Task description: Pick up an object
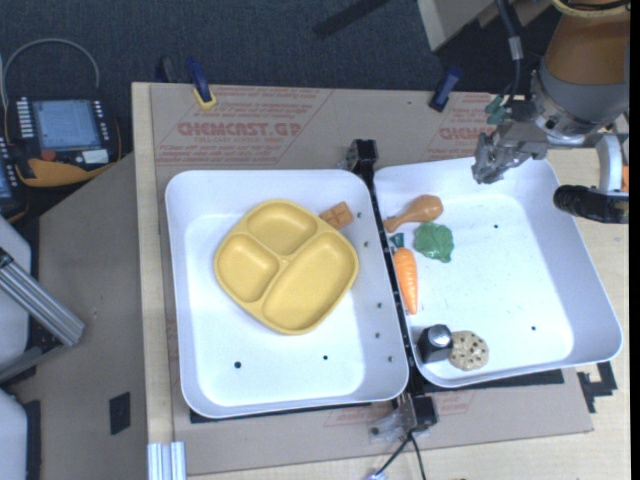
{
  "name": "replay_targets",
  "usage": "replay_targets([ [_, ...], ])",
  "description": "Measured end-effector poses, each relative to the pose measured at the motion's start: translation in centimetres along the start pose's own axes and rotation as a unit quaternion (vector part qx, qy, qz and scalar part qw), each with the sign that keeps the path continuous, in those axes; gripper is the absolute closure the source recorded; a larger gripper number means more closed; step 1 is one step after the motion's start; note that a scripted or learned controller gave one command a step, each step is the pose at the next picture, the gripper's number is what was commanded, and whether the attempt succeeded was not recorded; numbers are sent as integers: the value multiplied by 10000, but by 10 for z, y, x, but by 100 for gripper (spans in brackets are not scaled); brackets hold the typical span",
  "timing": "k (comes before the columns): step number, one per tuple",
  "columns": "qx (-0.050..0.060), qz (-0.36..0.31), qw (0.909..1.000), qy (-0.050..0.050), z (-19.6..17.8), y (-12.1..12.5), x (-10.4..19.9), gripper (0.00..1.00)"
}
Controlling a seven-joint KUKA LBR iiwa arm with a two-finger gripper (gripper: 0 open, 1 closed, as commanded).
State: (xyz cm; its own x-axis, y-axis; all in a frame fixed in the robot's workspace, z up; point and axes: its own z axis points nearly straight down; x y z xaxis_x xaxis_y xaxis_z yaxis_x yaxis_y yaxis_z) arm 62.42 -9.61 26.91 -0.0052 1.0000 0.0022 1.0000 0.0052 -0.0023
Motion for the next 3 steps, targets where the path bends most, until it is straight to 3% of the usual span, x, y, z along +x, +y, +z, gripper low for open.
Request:
replay_targets([
  [1,10,-1,10000,0,21,-7,51,100],
  [3,12,-4,10000,2,27,-38,164,100],
])
